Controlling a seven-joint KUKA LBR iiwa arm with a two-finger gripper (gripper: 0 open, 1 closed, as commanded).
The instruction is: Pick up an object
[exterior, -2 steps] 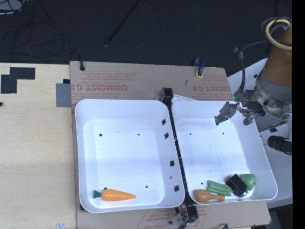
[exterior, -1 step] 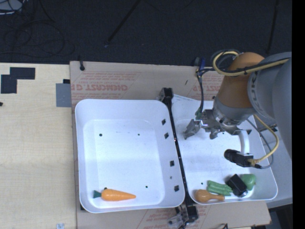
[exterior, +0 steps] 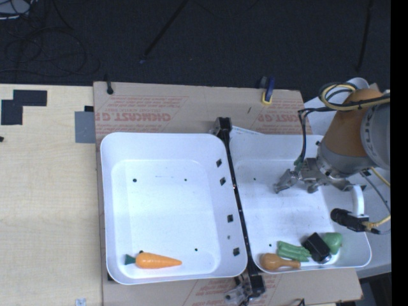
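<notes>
My gripper (exterior: 288,178) hangs over the upper middle of the right bin (exterior: 268,234), open, with nothing between its fingers. The objects lie well below it along that bin's near edge: a tan pear-shaped piece (exterior: 278,262), a green pod-like toy (exterior: 293,251), a black block (exterior: 316,247) and a green rounded piece (exterior: 333,240) tucked against the block. An orange carrot with a green top (exterior: 157,261) rests alone in the near left corner of the left bin (exterior: 121,171).
A black divider rail (exterior: 231,196) runs between the two bins. The grey arm with its orange band (exterior: 347,132) and its cables reaches in over the right bin's far right side. Cardboard (exterior: 191,107) lies under the bins.
</notes>
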